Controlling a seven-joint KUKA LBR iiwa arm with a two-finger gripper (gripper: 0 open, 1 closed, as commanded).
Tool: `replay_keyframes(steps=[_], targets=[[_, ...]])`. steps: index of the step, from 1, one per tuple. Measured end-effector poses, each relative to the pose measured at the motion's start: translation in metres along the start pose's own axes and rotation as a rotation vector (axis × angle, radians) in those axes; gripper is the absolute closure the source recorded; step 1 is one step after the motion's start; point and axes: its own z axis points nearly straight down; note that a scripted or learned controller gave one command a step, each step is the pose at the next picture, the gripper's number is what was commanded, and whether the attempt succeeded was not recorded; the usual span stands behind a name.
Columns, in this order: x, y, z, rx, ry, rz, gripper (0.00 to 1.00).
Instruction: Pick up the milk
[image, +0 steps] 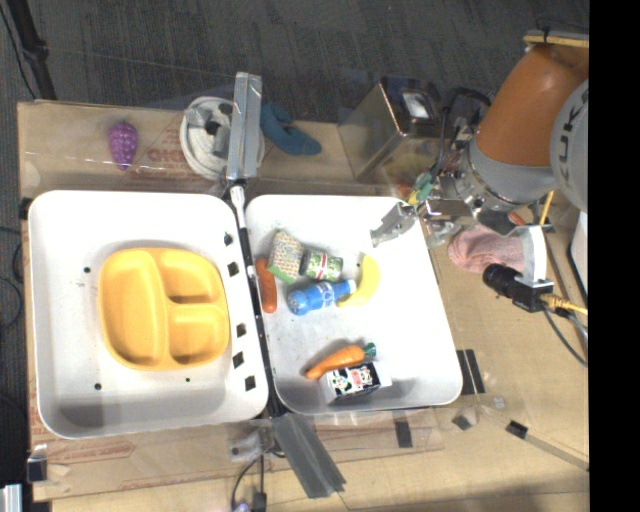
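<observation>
- Milk (354, 381), a small black-and-white carton, lies at the lower edge of the right bin (425, 330), touching a carrot (336, 361) on its upper left; we judge that neighbour crowds a grasp.
- Our gripper (392, 224) hangs over the bin's upper right corner, well apart from the carton; we cannot tell its closure.
- Higher up, a blue bottle (317, 296), banana (368, 279) and green can (321, 265) cluster together.
- At frame left, a yellow tray (165, 308) fills the left bin (60, 225).
</observation>
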Motion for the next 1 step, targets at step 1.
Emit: replay_keyframes(steps=[1], targets=[[0.0307,0.0429,0.1258,0.001,0.000,-0.208,0.00]])
